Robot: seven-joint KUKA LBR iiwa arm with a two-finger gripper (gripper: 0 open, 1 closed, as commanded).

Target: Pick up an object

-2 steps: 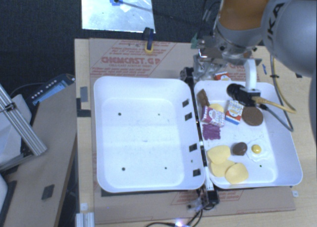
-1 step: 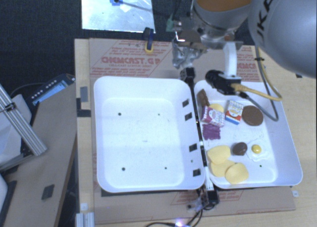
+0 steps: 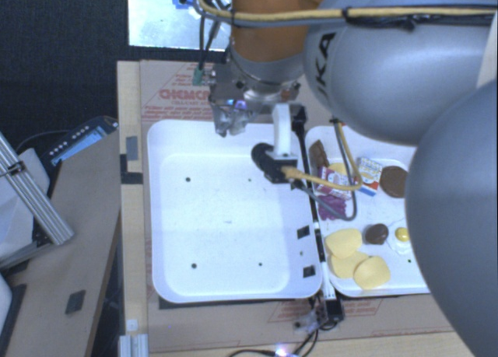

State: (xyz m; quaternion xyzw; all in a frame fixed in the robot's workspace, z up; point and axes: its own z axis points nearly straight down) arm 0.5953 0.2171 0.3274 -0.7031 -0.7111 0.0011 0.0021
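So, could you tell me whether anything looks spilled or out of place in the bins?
Nothing stands out: the yellow discs, brown pieces and purple packet all lie inside the right bin, none over its rim.

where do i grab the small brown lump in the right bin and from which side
Likely its rounded middle, from straight above: the small brown lump lies low on the right bin floor. Yellow discs crowd its left and a small yellow piece its right, so squeeze its far and near sides.
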